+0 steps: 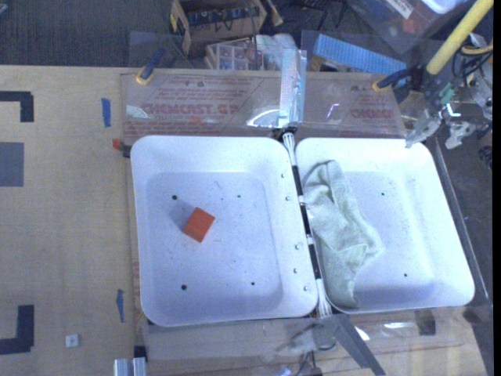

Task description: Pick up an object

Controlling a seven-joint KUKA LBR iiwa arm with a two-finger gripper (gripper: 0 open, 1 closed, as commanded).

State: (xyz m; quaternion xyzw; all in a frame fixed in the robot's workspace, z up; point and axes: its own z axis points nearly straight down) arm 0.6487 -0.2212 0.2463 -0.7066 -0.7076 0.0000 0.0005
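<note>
A small orange-red block rests on the floor of the left white bin, left of its middle, turned at an angle and standing apart from the walls. A pale crumpled cloth lies in the right white bin, stretched along that bin's left wall from back to front. Nothing touches either object.
Clear plastic panels stand behind both bins. Boxes and clutter sit beyond them. A yellow pole and a metal fixture are at the back right corner. The wooden bench top extends to the left, with black marks and blue tape.
</note>
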